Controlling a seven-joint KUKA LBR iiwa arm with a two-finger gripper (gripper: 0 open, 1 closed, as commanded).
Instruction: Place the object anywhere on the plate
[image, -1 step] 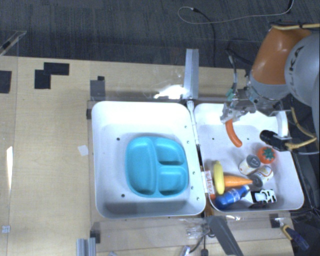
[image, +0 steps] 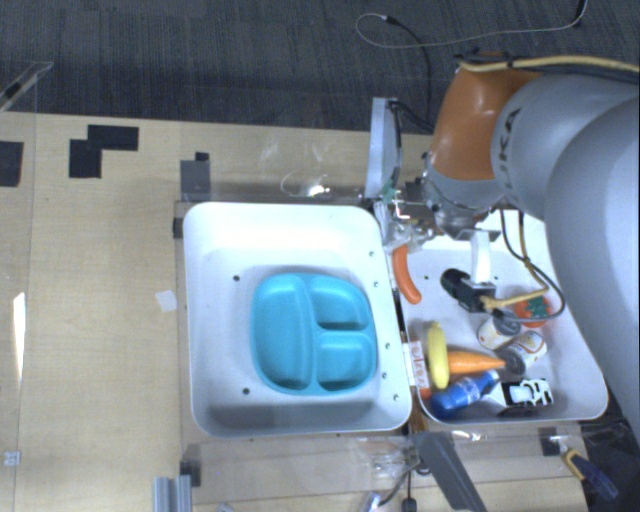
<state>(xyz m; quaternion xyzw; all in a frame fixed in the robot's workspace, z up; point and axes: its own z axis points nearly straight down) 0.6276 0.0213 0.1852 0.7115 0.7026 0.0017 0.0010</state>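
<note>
Plate: the blue plate (image: 312, 332) with three wells sits in the left bin (image: 215, 400).
Thing: an orange sausage (image: 405, 275) hangs right under the pincer (image: 402, 238), at the near-left edge of the right bin (image: 585, 385), just beside the wall between the two bins.
Pincer: I cannot tell if it is clenched or released, or if it really has the sausage.
Which way: the sausage is long and thin. Its long side runs up and down the view, top end at the pincer, low end a bit to the right.
Other stuff: a yellow banana (image: 437, 355), a carrot (image: 472, 362), a blue bottle (image: 462, 393) and small toys lie lower in the right bin.
Doing it well: I think it should lift high over the wall, go left, stop above a well and let go low, so the sausage lands flat.
</note>
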